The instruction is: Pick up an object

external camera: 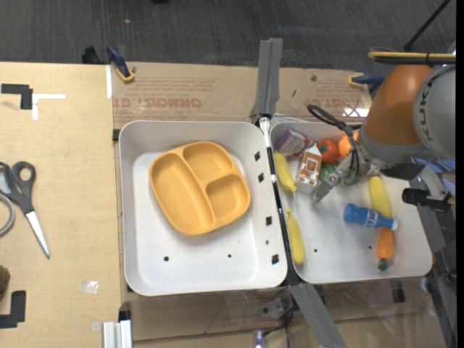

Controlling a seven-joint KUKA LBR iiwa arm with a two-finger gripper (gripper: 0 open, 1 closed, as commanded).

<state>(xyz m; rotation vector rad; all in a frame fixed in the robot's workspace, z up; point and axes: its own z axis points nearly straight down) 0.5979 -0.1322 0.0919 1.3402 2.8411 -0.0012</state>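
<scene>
- Bench: pale wooden top under dark carpet, with cardboard sheeting beneath two shallow white bins side by side.
- Left bin: one orange divided plate, three compartments, lying flat near the middle.
- Right bin: two yellow bananas along the left wall; small juice carton; purple packet; tomato; yellow corn cob; blue bottle; carrot.
- Arm: enters from the right, orange band uppermost, wrist bent down over the right bin's rear half.
- Gripper: low among the objects, just beside the juice carton; whether it is wide, narrow or holding anything cannot be made out, the wrist and clutter masking it.
- Off the bins: scissors on the wood, far left, partly cut off.
</scene>
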